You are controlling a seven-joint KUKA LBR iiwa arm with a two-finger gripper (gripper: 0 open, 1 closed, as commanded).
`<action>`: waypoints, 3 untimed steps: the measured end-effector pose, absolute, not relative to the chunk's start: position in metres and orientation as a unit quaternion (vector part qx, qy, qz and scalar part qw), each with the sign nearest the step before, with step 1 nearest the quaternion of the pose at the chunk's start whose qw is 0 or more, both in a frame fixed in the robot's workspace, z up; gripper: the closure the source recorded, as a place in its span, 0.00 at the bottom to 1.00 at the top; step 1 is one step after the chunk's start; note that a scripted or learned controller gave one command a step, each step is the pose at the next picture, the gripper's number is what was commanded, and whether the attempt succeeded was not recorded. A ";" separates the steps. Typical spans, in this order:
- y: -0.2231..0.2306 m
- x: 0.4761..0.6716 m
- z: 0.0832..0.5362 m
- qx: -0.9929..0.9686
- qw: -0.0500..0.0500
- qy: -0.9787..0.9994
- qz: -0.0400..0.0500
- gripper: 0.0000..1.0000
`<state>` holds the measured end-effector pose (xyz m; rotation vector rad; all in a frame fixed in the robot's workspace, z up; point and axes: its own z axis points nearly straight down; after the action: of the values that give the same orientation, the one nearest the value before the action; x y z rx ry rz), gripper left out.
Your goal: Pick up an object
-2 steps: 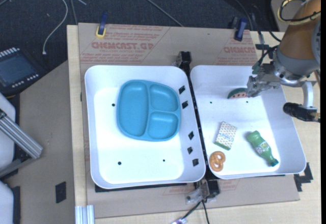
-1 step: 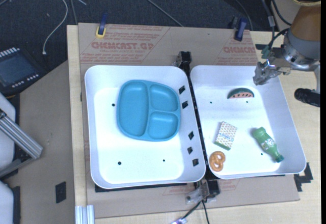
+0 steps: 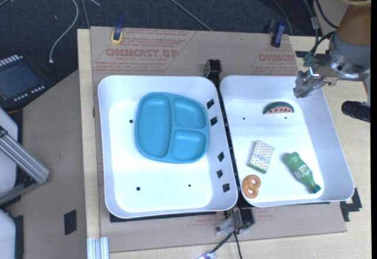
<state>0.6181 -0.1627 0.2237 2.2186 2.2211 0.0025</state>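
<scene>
The right bin [image 3: 330, 134] holds a watermelon slice [image 3: 278, 109] near its far side, a small patterned packet [image 3: 261, 156] in the middle, a green bottle [image 3: 301, 172] lying toward the right, and a pretzel [image 3: 251, 185] at the near edge. My gripper [image 3: 304, 85] hangs over the far right corner of this bin, to the right of and slightly beyond the watermelon slice. I see nothing between its fingers.
In the left bin [image 3: 112, 152] lies a blue divided plate [image 3: 171, 127]. A row of black clips [image 3: 215, 134] runs along the divider between the bins. Cables and clamps lie beyond the bench's far edge.
</scene>
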 end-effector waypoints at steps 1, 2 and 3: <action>-0.109 0.609 0.235 0.705 -0.002 0.709 0.001 1.00; -0.049 0.595 0.226 0.705 -0.002 0.709 0.000 1.00; -0.004 0.580 0.219 0.705 -0.002 0.709 0.000 1.00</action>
<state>0.5802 -0.0045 0.2188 2.2196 2.2297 -0.0005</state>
